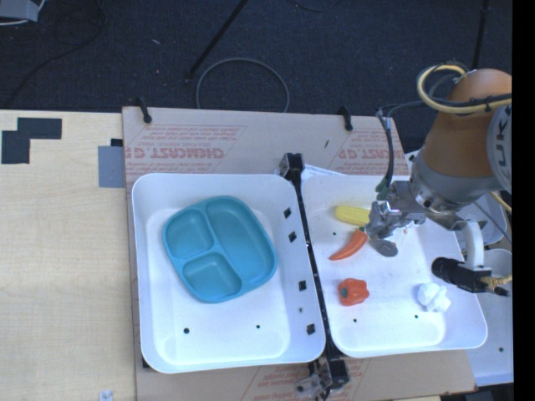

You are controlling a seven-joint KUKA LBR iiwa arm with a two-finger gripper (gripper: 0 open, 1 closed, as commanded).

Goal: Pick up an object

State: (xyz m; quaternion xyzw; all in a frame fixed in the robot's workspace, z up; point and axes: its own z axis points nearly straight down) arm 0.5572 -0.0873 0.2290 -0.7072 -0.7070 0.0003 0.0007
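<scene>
My gripper [381,229] hangs low over the upper middle of the right bin [401,341]. Just to its left lies a yellow corn-like piece [351,215]. An orange-red chili pepper [349,246] lies slanted below that, its upper tip close against the gripper. A small red bell pepper [353,291] sits nearer the front of the same bin. A white crumpled thing [432,296] rests at the bin's right side. Nothing is visibly held.
A blue divided plate [219,247] lies in the left bin [167,341]. A black divider rail [305,257] runs between the two bins. The grey and orange arm [464,149] covers the right bin's far right corner.
</scene>
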